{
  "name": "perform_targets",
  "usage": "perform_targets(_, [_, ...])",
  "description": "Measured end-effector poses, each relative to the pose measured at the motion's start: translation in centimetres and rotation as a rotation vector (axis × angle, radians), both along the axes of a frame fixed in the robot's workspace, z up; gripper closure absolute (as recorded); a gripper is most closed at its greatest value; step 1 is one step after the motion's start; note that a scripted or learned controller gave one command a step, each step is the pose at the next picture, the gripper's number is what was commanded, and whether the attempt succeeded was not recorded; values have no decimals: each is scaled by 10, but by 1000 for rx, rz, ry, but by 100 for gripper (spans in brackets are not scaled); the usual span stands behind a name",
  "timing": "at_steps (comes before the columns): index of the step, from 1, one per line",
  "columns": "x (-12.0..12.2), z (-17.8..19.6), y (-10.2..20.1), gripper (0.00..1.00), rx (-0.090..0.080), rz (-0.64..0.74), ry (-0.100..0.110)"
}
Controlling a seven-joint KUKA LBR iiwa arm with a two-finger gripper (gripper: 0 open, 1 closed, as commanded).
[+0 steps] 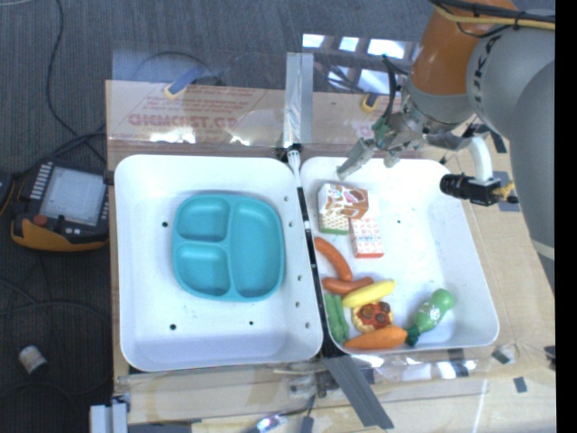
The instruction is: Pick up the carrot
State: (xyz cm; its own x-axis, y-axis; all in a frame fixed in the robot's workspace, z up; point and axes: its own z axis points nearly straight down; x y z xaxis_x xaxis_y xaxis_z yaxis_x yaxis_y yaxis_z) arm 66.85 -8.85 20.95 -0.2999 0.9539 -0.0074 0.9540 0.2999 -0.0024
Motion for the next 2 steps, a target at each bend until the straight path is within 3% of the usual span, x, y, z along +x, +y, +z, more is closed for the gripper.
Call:
perform_targets(1, [-80,-27,52,0,8,42,3])
perform_targets(2, [-75,17,-19,0,5,117,0])
